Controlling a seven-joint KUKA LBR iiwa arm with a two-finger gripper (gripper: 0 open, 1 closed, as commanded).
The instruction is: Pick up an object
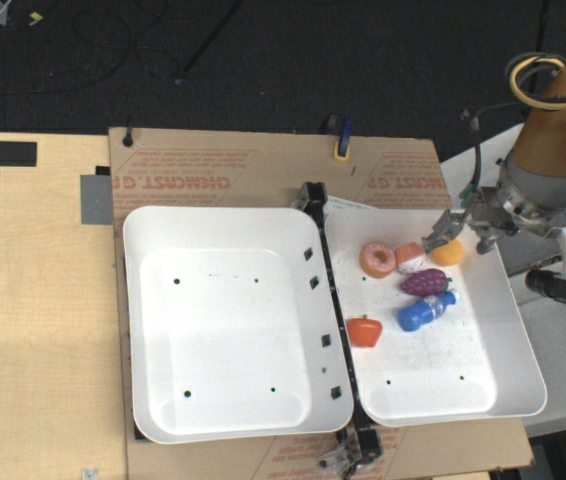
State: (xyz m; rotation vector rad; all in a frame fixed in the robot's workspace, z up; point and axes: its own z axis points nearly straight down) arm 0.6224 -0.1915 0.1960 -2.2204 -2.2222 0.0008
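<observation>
An orange ball is lying near the far right edge of the right bin, and the end effector is hanging directly over it, close above or perhaps touching. Whether anything is sitting in its grip is not something the view is showing, so I cannot tell. Beside the ball, toward the bin's middle, a pink doughnut, a small red-and-white piece, a purple grape bunch and a blue bottle are clustering together. A red pepper is sitting by the divider. The left bin is resting alongside on the tabletop.
</observation>
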